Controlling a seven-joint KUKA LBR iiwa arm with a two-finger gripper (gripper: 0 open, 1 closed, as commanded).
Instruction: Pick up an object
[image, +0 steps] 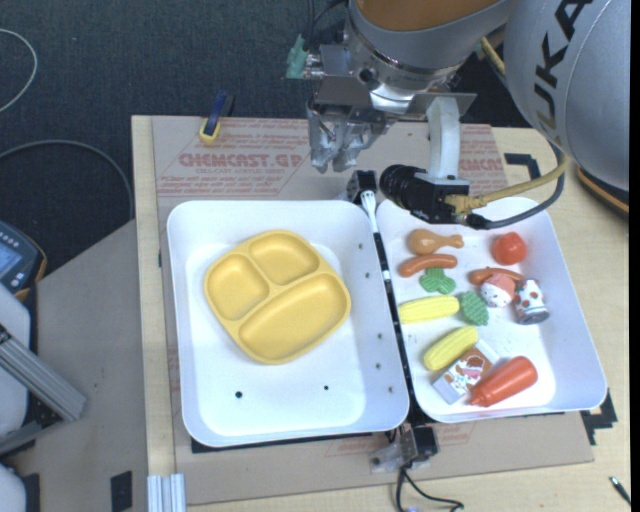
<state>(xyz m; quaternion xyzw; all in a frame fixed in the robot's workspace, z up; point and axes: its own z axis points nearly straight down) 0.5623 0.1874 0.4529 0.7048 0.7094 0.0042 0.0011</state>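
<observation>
My gripper (337, 150) hangs over the cardboard behind the two bins, near the back corner where they meet. It is open, with nothing between its fingers. The right bin (587, 352) holds several toy foods: a chicken drumstick (432, 240), a sausage (427, 264), a red tomato (509, 247), two corn cobs (428, 308) (450, 347), a carrot (503, 381), a small printed box (460, 376) and a little can (530, 302). A yellow divided plate (275, 295) lies in the left bin (186, 300).
The bins sit on a cardboard sheet (240, 150) with red print. A blue and yellow clip (214, 118) lies at its back left. A grey device (15, 260) and metal rails (40, 375) stand off the bench to the left.
</observation>
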